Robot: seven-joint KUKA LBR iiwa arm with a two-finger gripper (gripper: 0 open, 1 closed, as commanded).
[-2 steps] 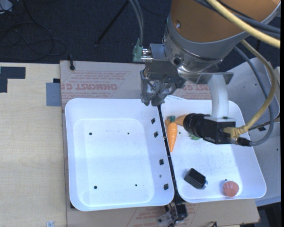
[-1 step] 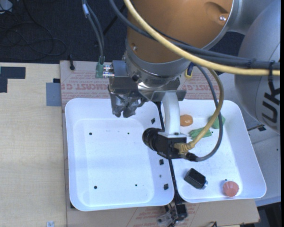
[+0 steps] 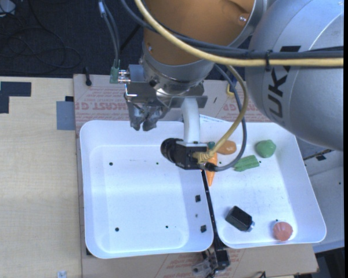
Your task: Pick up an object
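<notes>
The gripper (image 3: 145, 120) hangs over the far edge of the left bin (image 3: 98, 213), its dark fingers (image 3: 140, 119) close together with nothing seen between them. In the right bin (image 3: 313, 225) lie a green rounded object (image 3: 265, 148) and a green elongated piece (image 3: 246, 164) at the far side, an orange piece (image 3: 227, 147) just left of them, and a black block (image 3: 239, 218) and a reddish round object (image 3: 282, 230) near the front.

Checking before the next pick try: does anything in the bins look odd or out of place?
Nothing stands out. The black block, the round orange-red piece and the green pieces lie loose in the right bin; nothing looks spilled or broken.
</notes>
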